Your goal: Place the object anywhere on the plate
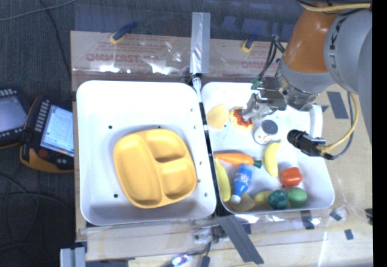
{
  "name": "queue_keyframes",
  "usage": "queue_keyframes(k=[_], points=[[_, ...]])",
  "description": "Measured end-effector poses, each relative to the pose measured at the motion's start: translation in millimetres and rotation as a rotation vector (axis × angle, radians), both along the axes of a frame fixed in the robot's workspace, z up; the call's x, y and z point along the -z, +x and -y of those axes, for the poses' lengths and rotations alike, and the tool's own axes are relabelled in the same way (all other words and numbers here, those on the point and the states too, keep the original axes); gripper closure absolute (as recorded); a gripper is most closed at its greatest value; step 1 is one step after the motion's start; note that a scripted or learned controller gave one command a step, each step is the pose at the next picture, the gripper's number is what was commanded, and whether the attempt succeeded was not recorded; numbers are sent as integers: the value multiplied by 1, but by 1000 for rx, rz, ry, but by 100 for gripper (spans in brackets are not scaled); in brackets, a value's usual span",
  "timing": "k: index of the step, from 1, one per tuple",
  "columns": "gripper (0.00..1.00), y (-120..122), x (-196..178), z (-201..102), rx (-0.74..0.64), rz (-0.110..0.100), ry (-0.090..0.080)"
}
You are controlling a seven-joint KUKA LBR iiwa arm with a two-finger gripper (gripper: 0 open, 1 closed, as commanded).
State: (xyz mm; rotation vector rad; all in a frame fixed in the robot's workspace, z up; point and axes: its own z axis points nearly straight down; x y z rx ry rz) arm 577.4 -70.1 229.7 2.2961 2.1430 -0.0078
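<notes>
A yellow divided plate lies in the left bin. The right bin holds several toy foods: a pale yellow round piece, a red and orange piece, a carrot, a banana, a blue bottle, a red pepper and green pieces. My gripper hangs low over the back of the right bin, right beside the red and orange piece. The wrist hides its fingertips.
A white round object lies just below the gripper. A yellow corn-like piece rests against the divider between the bins. A handheld controller sits left of the bench. Cables run from the wrist on the right.
</notes>
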Motion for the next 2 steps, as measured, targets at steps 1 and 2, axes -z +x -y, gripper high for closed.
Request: queue_keyframes(k=[1,2], points=[[100,-34,-23,-26,-162,0,2],[100,-85,-35,-51,-312,0,3]])
